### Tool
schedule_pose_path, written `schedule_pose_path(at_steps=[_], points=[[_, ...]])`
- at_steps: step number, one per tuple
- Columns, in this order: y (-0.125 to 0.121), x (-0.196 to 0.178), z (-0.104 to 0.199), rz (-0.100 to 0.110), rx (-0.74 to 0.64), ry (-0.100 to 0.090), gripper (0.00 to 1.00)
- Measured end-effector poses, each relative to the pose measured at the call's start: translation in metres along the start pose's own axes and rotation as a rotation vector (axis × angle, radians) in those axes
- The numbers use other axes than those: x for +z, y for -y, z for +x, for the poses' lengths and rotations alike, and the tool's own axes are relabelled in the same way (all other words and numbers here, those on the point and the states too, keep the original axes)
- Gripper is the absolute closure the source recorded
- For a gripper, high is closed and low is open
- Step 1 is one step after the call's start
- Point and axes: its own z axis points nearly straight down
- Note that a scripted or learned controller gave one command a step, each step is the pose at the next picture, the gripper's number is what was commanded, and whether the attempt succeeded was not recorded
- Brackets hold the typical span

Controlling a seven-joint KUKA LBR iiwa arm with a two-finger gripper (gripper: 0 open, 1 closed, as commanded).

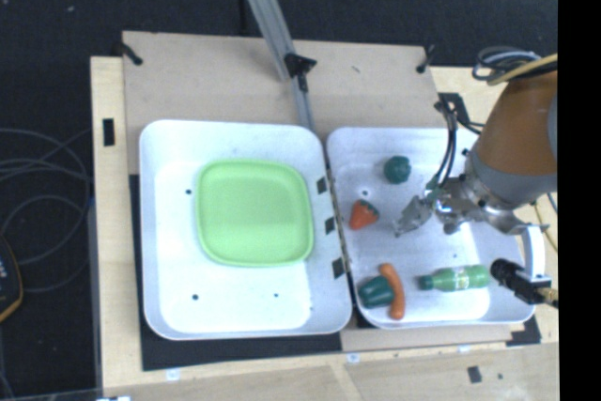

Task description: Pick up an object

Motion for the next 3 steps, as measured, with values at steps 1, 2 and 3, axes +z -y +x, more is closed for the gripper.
schedule_pose_path(at_steps=[1, 2, 3], points=[[0.002, 0.045, 0.007, 0.000, -0.001, 0.000, 0.00], [0.001, 0.032, 0.006, -0.005, 0.001, 0.000, 1.00], [-0.007, -0.027, 0.003, -0.010, -0.001, 0.001, 1.00]])
